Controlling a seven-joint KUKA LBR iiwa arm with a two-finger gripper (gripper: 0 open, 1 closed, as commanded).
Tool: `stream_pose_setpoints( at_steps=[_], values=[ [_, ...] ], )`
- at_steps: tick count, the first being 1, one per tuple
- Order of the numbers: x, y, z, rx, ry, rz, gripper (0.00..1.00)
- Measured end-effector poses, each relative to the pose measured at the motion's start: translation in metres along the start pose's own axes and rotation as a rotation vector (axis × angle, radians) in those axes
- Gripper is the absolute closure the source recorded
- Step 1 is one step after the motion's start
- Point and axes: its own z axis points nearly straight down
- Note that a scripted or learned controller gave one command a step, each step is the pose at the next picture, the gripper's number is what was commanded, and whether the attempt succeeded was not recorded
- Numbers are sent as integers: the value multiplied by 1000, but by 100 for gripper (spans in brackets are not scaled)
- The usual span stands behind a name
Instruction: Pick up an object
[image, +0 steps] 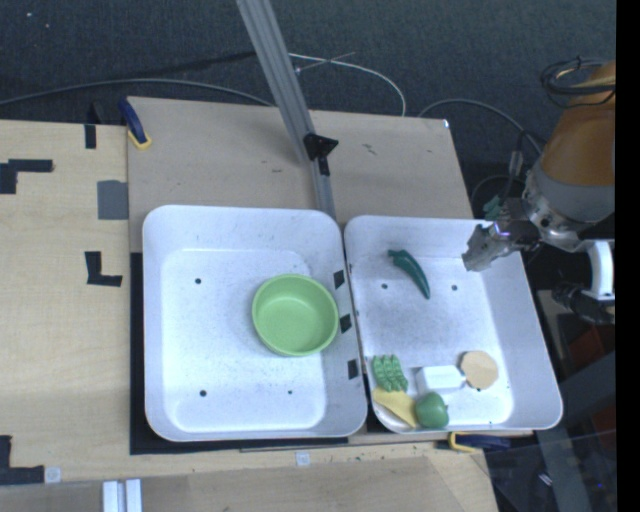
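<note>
Dark carpet is surrounding a light wooden worktop (60, 300), which is carrying two shallow white bins side by side. Taking the right bin (520, 330) as the landmark, the left bin (180, 300) is lying just beside its left wall, and a green bowl (295, 315) is sitting upright in that left bin, near the shared divide.

The arm (580, 160), grey with an orange section, is reaching in over the right bin's upper right corner. The jaws (483, 248) are hovering at that corner, above the bin's floor and apart from every object; the picture is too blurred there to tell how far open they are, and nothing is showing between them.

A dark green pepper (410, 271) is lying in the right bin's upper half, near the jaws but not touching them. Along the bin's lower edge a cluster is resting: a green ridged piece (389, 373), a yellow piece (396, 406), a green ball (432, 410), a white block (440, 378) and a tan round piece (480, 369).

No readable writing or labels are showing on any item.
</note>
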Motion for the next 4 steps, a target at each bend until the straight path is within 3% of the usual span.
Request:
stream_pose_setpoints(
  at_steps=[1, 4],
  values=[
    [59, -2, 7, 0, 1, -2, 100],
    [224, -43, 2, 0, 0, -3, 100]
  ],
)
